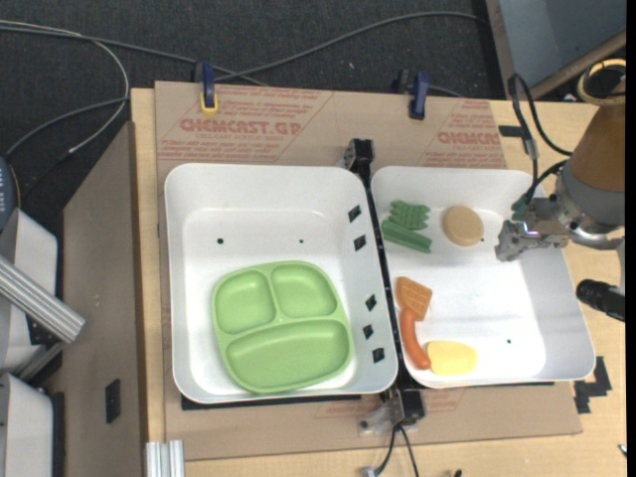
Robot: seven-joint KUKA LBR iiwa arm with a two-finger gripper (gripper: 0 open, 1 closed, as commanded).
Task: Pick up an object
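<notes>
Two shallow white bins sit side by side on the bench. The left bin holds a green divided plate, lying flat toward the near edge with its large section nearest the camera; the back half of that bin is bare white floor.

The right bin holds the food pieces. A green bundle of beans lies at the back near the shared wall, and a round tan bun sits just beside it, apart from it. Nearer the front, an orange wedge lies close to the shared wall, touching the top of a reddish sausage that runs along that wall. A yellow piece rests against the sausage's lower end, near the front rim.

My gripper hangs at the right side of the right bin, toward the back, near the bun but apart from it. Whether it is spread or closed I cannot tell from this angle, and nothing shows in it.

The middle and right of the right bin's floor lie open, between the food along the shared wall and the far right rim.
</notes>
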